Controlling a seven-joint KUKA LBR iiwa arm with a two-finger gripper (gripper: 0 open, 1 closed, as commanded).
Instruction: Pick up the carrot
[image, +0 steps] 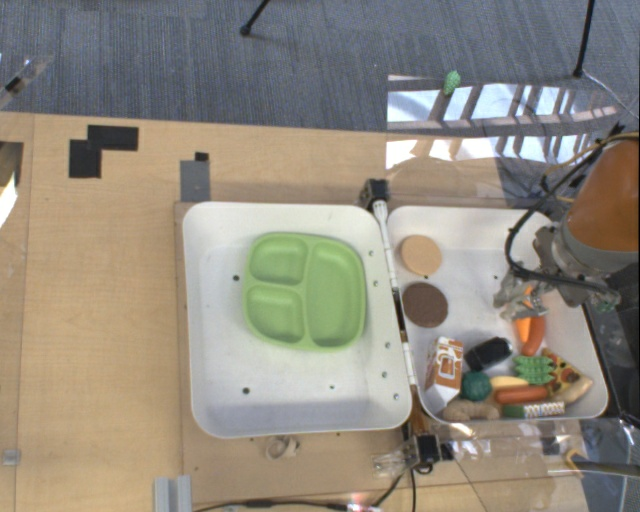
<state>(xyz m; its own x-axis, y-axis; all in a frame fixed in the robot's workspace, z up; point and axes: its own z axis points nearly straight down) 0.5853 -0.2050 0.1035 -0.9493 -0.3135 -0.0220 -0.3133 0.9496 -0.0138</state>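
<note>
Glossy plastic toy food pile, tapered orange carrot under end effector

Grey arm, orange band, black cables, metal end effector.

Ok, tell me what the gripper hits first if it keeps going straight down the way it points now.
Most likely the carrot: the gripper points down into the right bin, and the carrot's orange body lies right under its tip. From this slanted view I cannot judge the gap between them.

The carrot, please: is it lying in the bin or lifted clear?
Cannot tell. The carrot hangs upright directly beneath the claw, over the right bin; contact is unclear.
</note>
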